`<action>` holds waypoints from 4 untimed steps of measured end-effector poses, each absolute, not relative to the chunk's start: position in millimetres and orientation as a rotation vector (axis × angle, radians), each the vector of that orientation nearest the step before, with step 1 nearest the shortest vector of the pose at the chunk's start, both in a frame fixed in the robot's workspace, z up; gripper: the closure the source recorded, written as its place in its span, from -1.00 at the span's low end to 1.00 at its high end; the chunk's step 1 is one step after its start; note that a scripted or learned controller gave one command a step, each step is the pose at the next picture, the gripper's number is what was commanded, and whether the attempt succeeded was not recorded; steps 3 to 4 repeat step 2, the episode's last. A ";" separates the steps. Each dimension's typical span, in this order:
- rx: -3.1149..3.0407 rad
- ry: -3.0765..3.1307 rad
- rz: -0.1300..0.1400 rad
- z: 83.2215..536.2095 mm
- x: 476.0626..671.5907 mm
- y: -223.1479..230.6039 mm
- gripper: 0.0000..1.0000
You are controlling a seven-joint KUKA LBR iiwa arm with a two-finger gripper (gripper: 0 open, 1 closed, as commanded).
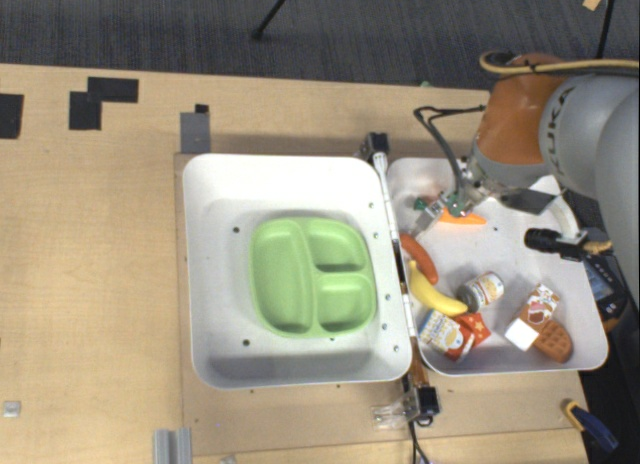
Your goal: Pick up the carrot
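Wood tabletop (pixel 90 282) w/ two white bins side by side. Left bin (pixel 210 252) has a green divided tray (pixel 312 274) in the middle. Right bin (pixel 580 347) is cluttered: carrot (pixel 466 219) lies flat near the far edge, orange, pointing roughly left-right. Pincer (pixel 447 204) is down at the carrot's left end, touching or just above it; can't tell if it's spread or pressed together, too small and blurred, and the carrot isn't visibly between anything. Grey arm (pixel 585 127) w/ orange band comes in from the right, above that bin. Nearer the front: red sausage-like item (pixel 418 257) by the divider, banana (pixel 436 296) just below it, small can (pixel 482 290) beside the banana, a juice-box-like carton (pixel 447 332), waffle-like brown piece (pixel 552 340) at front right.
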State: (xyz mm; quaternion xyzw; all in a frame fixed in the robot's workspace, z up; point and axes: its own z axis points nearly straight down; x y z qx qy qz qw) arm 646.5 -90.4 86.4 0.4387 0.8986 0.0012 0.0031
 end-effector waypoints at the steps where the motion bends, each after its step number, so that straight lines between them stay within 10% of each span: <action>1: 1.374 2.816 0.008 98.0 648.0 -89.0 1.00; 2: 1.748 2.606 0.004 185.5 639.1 -74.0 1.00; 4: 1.748 2.606 0.004 185.5 639.1 -74.0 1.00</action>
